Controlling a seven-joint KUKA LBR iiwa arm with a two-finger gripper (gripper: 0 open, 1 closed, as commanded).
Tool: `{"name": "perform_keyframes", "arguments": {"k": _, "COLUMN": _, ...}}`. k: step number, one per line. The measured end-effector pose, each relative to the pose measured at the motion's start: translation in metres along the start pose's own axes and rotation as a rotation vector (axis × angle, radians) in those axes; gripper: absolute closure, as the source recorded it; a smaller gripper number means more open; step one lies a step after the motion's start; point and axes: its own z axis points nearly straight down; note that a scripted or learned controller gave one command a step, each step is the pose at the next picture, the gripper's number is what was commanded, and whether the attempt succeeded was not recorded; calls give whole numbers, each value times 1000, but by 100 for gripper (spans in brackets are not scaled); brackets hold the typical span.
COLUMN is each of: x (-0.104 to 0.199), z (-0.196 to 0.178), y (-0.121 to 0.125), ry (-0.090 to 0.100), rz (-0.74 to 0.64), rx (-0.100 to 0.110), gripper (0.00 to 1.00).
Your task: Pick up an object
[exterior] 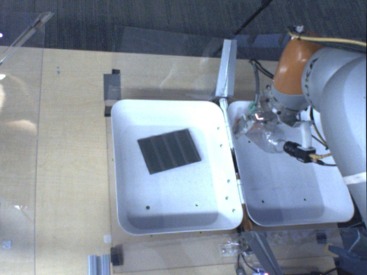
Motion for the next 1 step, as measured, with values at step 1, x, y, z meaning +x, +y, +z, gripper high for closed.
{"name": "perform_keyframes", "arguments": {"k": 1, "x": 0, "z": -11, "y": 1, "ry": -3, "rz": -5, "rx": -4, "gripper": 100}}
